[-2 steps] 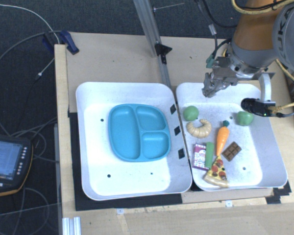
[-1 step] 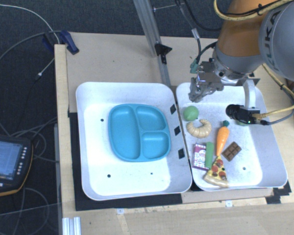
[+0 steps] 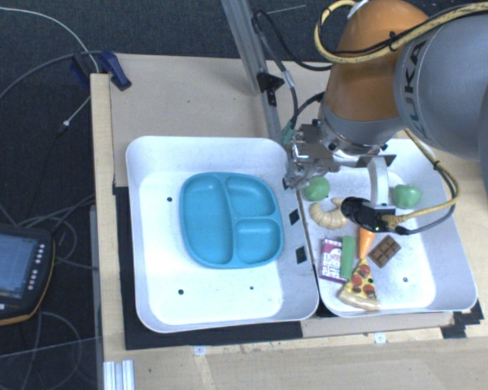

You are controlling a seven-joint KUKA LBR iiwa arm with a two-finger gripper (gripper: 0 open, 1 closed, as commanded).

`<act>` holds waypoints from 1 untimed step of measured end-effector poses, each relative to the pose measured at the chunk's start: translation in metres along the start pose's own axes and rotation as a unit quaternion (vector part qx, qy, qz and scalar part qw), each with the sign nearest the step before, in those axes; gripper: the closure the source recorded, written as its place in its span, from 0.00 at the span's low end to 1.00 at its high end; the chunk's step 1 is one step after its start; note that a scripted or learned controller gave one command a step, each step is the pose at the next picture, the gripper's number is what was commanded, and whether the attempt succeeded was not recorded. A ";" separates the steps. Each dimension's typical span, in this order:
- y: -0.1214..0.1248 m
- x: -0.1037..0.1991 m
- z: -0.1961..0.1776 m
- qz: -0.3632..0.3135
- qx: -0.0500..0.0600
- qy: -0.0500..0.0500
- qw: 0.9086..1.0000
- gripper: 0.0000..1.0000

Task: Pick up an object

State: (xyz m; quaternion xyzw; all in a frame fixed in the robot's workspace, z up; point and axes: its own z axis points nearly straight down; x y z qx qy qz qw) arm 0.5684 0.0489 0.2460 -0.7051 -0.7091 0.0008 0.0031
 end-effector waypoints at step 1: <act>-0.024 0.045 -0.006 0.000 0.000 0.000 1.000 1.00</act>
